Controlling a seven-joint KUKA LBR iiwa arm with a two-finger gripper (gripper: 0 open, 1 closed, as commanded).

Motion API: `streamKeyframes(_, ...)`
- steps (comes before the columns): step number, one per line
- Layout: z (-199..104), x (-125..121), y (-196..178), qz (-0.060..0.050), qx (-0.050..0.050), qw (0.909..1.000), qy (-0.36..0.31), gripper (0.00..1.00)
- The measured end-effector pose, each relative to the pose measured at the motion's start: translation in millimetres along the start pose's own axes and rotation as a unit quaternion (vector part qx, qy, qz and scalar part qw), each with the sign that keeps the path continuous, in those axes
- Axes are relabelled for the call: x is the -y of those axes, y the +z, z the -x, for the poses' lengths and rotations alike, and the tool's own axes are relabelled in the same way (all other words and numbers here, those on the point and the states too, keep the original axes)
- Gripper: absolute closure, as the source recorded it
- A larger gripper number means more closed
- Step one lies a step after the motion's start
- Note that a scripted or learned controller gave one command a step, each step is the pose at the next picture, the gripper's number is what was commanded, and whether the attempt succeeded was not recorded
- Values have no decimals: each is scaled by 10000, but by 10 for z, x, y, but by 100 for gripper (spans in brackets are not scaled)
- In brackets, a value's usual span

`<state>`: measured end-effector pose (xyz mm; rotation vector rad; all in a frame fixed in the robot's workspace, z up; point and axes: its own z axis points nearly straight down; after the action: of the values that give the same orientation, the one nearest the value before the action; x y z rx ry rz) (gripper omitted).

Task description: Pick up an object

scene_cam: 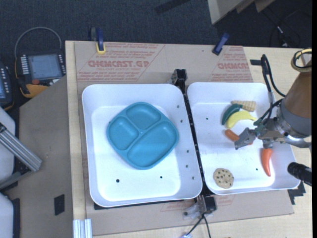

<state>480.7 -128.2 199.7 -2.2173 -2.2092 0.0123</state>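
The right white bin point(208, 108) holds several toy foods. A yellow banana point(241, 116) lies against a green piece point(229, 114), with a tan wafer point(245, 105) just behind them. A small orange piece point(231, 135) sits below the banana. An orange carrot point(267, 161) lies near the bin's right side and a round cookie point(223, 177) near its front edge. My gripper point(256, 141) hovers low between the small orange piece and the carrot, open, with nothing between its fingers. Its left finger point(242, 139) points toward the orange piece.
The left white bin point(99, 182) holds a blue divided plate point(142, 134). A black divider point(190, 133) separates the two bins. The arm and its cables point(297, 108) cover the right bin's right wall. A handheld controller point(42, 66) lies off the bench at far left.
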Motion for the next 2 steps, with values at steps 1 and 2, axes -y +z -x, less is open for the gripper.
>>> streamKeyframes(1, -3, -30, -58, 64, 11, 10000, -18, 0)
streamKeyframes(2, -29, -87, 387, 40, 2, 10000, -18, 0)
